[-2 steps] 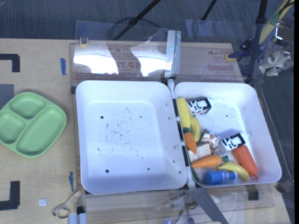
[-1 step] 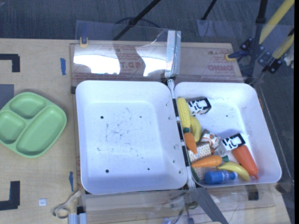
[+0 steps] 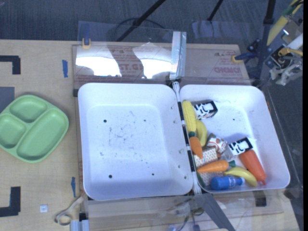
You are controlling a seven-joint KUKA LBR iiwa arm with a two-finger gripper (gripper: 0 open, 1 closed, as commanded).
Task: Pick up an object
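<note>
Lettering: present, none legible.
Red print on the cardboard sheet (image 3: 226, 61) behind the bins, reversed and blurred; white marks on two black packets (image 3: 206, 109) (image 3: 239, 146) in the right bin (image 3: 276, 143), too small to read.

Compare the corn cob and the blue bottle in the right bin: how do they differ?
The corn cob is yellow; the blue bottle is blue with a pale label. The corn cob lies lengthwise along the right bin's left wall, near its far half; the blue bottle lies crosswise at the near wall. The corn cob looks longer. Both lie flat among other items.
</note>
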